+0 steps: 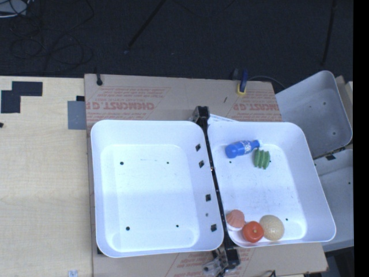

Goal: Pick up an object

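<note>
Candidates all in right bin (314,180), right half of frame. Blue bottle (241,148) lying on its side toward upper middle of that bin, green ridged bit (262,158) just beside it to the lower right, close but probably not touching. Down at the bin's lower edge, three round things bunched together: pink ball (234,218), red ball (252,231), tan ball (271,227), looking like they touch each other and hug the wall.

Would go for the bottle, honestly. Looks like small hollow plastic, so light and stiff, maybe a little slick. Best pinched across the fat body, square to its long axis, not at the thin cap end where it could squirt out or roll. Open floor around it too, apart from the green bit on one side.

Green bit: probably light, ridges good for grip, but low and small, so easy to miss.

Balls: likely toy food, light, round, prone to rolling away, and crowded against the wall, so little room to get around any one of them. Worst pick of the lot.

Left bin (144,235) not part of this.
</note>
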Controlling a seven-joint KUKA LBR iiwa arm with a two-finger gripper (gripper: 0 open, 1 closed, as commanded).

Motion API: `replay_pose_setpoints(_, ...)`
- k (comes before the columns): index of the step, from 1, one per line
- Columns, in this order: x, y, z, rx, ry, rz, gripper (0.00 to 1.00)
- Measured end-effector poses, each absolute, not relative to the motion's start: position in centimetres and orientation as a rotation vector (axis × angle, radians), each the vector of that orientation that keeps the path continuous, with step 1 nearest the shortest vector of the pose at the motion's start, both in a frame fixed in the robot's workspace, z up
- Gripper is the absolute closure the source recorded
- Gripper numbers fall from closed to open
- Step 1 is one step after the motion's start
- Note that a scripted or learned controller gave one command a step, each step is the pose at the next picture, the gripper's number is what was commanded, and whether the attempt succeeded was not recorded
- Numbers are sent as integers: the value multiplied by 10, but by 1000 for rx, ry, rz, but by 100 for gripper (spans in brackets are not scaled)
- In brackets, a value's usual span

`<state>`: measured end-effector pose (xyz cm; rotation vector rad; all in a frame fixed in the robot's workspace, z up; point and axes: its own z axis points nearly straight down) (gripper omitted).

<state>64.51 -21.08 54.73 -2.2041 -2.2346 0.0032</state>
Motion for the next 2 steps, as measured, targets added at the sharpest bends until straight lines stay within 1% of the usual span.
replay_pose_setpoints(1,638,-212,537,-2212,-2225,3,100)
replay_pose_setpoints(2,630,-212,537,-2216,-2221,2,100)
